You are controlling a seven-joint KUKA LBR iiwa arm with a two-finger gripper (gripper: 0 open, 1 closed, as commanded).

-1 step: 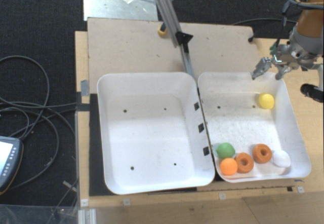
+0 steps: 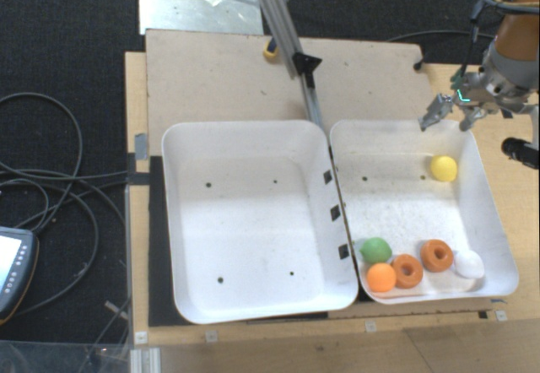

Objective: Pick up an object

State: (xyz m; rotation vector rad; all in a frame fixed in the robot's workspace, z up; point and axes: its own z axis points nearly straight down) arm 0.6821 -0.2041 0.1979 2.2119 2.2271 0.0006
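My gripper hangs over the far right corner of the right bin, its two fingers spread open with nothing between them. A yellow ball lies just below it on the bin floor. Along the bin's near edge sit a green ball, an orange ball, two orange-brown rings and a white ball.
The left bin stands beside the right one, joined by a divider with black clips. A grey pole slants across the board behind the bins. Cables and a tablet lie on the floor at left.
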